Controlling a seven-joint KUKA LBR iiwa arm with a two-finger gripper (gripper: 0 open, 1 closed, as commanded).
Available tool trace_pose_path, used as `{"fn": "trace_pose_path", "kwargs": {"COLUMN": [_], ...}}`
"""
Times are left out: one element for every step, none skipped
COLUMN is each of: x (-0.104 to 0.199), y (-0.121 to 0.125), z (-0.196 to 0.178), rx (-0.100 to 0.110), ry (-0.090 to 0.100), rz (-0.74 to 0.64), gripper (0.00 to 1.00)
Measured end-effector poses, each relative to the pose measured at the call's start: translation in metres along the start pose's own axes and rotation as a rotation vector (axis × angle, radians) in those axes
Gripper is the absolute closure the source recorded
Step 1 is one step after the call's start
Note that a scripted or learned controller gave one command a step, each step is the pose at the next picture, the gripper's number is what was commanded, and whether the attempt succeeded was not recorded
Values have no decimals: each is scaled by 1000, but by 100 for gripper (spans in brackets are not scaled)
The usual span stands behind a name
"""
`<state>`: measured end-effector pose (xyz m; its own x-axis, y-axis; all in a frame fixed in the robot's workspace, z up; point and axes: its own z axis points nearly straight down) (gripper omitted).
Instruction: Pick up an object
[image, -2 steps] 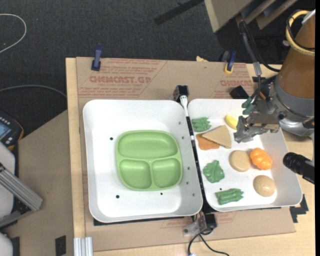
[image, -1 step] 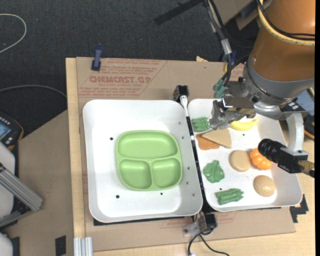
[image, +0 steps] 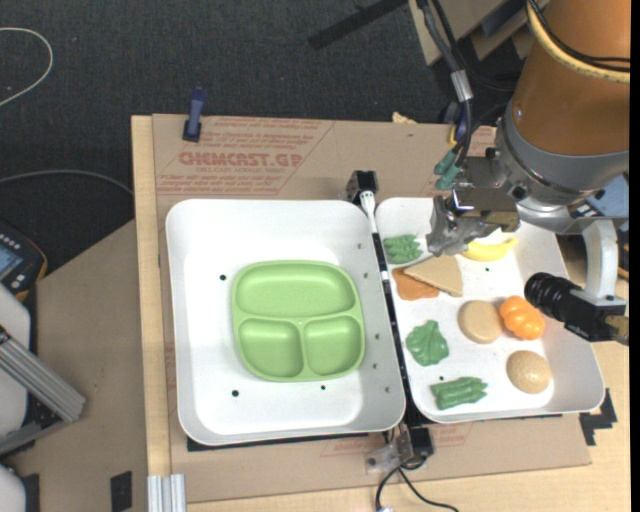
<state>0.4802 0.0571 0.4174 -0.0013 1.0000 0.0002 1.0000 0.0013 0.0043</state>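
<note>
My gripper (image: 447, 240) hangs low over the back of the right bin (image: 580, 400), just above a tan bread slice (image: 438, 273) and beside a small green leafy piece (image: 401, 247). A yellow banana (image: 488, 248) lies partly hidden under the wrist. An orange flat piece (image: 413, 287) pokes out beneath the bread. Further forward lie a green lettuce piece (image: 428, 343), a tan round cookie (image: 480, 321), an orange pumpkin (image: 521, 316), a beige bun (image: 528, 371) and a green bean cluster (image: 459, 392). Nothing shows between the fingers.
The left bin (image: 200, 400) holds a green divided tray (image: 297, 320). A black cylinder on a mount (image: 560, 296) overhangs the right bin's right side. A blue clip (image: 194, 115) sits at the cardboard's back left. The arm's orange band (image: 575, 70) looms at upper right.
</note>
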Motion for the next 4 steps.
{"fn": "trace_pose_path", "kwargs": {"x": [13, 38, 39, 31], "y": [-2, 0, -2, 0], "z": [100, 22, 69, -34], "rx": [15, -5, 10, -9], "ry": [-2, 2, -1, 3], "rz": [2, -3, 2, 1], "gripper": [100, 100, 100, 100]}}
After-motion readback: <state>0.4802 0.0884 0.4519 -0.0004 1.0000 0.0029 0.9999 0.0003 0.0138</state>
